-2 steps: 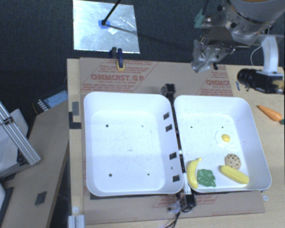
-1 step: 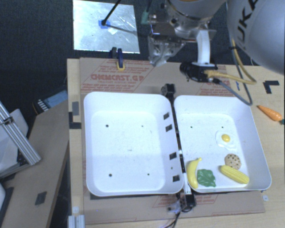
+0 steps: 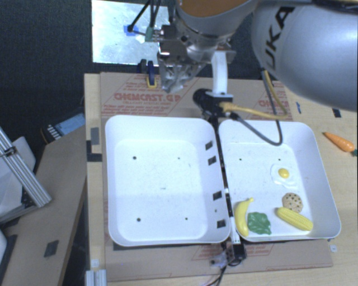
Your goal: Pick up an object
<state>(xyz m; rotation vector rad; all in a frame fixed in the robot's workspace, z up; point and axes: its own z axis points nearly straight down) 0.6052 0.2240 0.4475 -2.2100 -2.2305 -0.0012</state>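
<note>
The arm (image 3: pixel 302 50) is seen entering from the upper right, with its orange band (image 3: pixel 210 5) at the top edge. The tool (image 3: pixel 174 78) is held above the far edge of the desk (image 3: pixel 168 98), beyond the left bin (image 3: pixel 120 167) and clear of both bins. Nothing is seen between its fingers; whether they are spread or pressed together cannot be told, as they are blurred against the wrist hardware.

In the right bin (image 3: pixel 313 162), five items are gathered toward the near side. A toy fried egg (image 3: pixel 283 174) lies near the right wall. A cookie (image 3: pixel 292 201) is placed just nearer than the egg. A corn cob (image 3: pixel 294 219) lies just beside the cookie, on its near side. A banana (image 3: pixel 241 217) rests against the left wall, with a green leafy piece (image 3: pixel 259 223) touching its right side.

An orange carrot (image 3: pixel 340 142) lies on the desk outside the right bin, at the right edge.
</note>
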